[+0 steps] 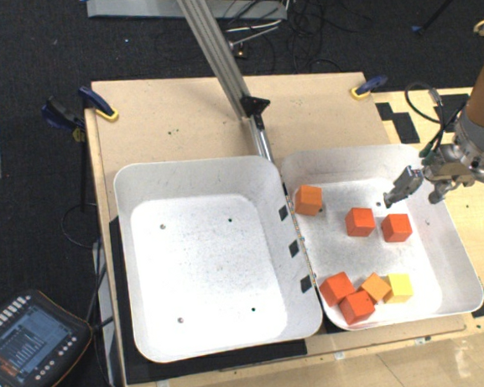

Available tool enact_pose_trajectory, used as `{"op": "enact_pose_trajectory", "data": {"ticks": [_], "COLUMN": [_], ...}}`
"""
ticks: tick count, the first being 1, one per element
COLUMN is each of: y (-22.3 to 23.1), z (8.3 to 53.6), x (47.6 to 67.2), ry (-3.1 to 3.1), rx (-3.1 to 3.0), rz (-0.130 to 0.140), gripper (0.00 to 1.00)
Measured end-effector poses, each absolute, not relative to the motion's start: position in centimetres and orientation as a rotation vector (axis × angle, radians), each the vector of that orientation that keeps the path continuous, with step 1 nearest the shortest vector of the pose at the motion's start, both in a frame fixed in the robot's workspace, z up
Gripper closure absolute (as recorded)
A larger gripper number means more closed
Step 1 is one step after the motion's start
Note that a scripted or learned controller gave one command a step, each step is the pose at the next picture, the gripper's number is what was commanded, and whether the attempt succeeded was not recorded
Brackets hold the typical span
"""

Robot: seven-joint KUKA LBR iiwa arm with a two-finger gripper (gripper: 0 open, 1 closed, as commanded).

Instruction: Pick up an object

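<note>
The right white bin [449,246] holds several small blocks. An orange block [309,199] lies near its left wall, with a red-orange block [360,221] and a red block [396,227] in the middle. At the front, two red blocks [336,287] [357,306], an orange block [376,286] and a yellow block [399,286] sit in a cluster. My gripper [412,196] hangs over the bin's upper right part, just above and right of the red block. It is open with nothing between its fingers.
The left white bin [145,239] adjoins the right one along a shared middle wall. A slanted metal pole [217,51] ends at the bins' back junction. Blue clamps [91,100] grip the bench's back corners. A teach pendant [27,338] lies lower left.
</note>
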State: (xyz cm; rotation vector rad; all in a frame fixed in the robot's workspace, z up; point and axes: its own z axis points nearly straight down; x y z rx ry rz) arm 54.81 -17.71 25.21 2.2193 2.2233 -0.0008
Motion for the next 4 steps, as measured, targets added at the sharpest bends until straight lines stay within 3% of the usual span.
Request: {"op": "enact_pose_trajectory", "data": {"ticks": [1, 4], "y": [-17.7, -16.6], "z": [25.2, 9.6], "x": [54.8, 53.5], "ry": [2.222, 2.224], "rx": [2.221, 2.225], "rz": [0.000, -0.004], "gripper": [0.00, 0.00]}}
